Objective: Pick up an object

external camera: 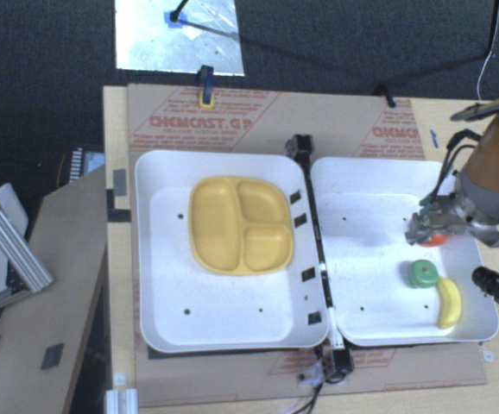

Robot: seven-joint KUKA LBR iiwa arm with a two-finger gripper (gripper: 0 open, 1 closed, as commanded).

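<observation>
Camera view: 2 white bins on worktop. Left bin [159, 317] holds 1 yellow divided plate [239, 225], approx centre. Right bin [362, 231] holds 3 items near its right edge: 1 red-orange object [437, 240] mostly hidden under gripper [426, 228], 1 green round piece [423, 273] just below it, 1 banana [449, 303] by bin's front-right corner. Gripper low over red item; can't tell if spread or pinching.

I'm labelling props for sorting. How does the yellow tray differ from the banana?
The tray lies in the left bin; the banana lies in the right bin. The tray is far larger, squarish, with three compartments; the banana is small, curved and solid. Both are yellow.
</observation>
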